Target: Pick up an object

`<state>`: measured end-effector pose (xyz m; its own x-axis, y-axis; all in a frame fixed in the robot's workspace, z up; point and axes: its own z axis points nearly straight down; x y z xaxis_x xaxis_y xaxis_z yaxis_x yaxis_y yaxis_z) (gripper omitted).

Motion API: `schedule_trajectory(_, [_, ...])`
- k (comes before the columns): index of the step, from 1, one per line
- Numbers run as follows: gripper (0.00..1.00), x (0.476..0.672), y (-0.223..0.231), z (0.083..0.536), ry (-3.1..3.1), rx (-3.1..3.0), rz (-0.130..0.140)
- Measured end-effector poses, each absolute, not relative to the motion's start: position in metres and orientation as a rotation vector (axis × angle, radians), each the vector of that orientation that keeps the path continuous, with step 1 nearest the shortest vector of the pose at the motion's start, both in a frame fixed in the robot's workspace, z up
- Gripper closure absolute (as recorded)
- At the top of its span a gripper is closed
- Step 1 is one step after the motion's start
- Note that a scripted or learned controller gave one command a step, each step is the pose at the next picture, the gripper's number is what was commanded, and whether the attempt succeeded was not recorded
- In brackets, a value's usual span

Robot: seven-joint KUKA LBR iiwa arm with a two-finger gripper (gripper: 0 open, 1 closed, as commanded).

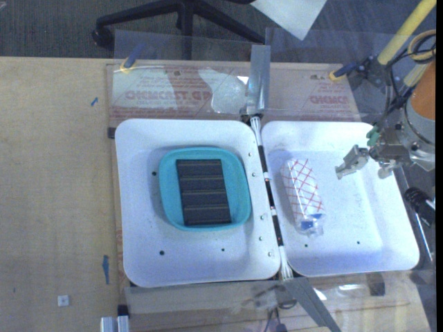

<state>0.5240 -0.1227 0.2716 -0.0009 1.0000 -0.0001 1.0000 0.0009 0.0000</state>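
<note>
End effector (365, 163), grey metal two-finger type, sits over the right part of the right shallow white plastic bin (387, 244), reaching in from the right. Fingers spread apart, nothing between them; one finger (350, 162) points left, the other (384, 171) is shorter in view near the wrist. Behind it the grey arm with orange band (423, 95) runs off the right edge, black cables hanging beside it.

Left of the end effector, near but apart: a soft white packet with a red criss-cross pattern and a clear blue-tinted end (302, 194), lying flat in the left-centre of the right bin, long axis running roughly top to bottom, slightly tilted. Bare bin floor between packet and left finger, nothing in the way. Packet close to the bin's left wall, not clearly touching it.

Left shallow white plastic bin (138, 254) sits just beside the right one, rims meeting at the centre seam. It holds a teal rounded-square plastic tray (166, 185) with a dark ribbed rectangular block (203, 191) lying on top, centred. Well apart from the end effector, with the packet and the bin walls between.

Both bins rest on a tan wooden worktop (48, 185). Clear plastic sheet with red lettering (163, 95) lies behind the bins; a grey metal upright (259, 78) stands at the back of the seam. Black office chair base (187, 12) on the floor beyond, yellow pole (412, 21) top right.
</note>
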Motion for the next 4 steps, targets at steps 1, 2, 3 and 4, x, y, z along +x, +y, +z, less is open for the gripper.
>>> schedule_trajectory(1, [0.00, 0.532, -0.013, 0.184, 2.311, 2.129, -0.001])
schedule_trajectory(2, [0.00, 0.564, -0.104, 0.106, 2.351, 2.083, -0.001])
schedule_trajectory(3, [0.00, 0.509, -0.115, 0.090, 2.458, 1.937, 0.011])
schedule_trajectory(4, [1.00, 0.509, -0.116, 0.100, 2.456, 1.938, 0.013])
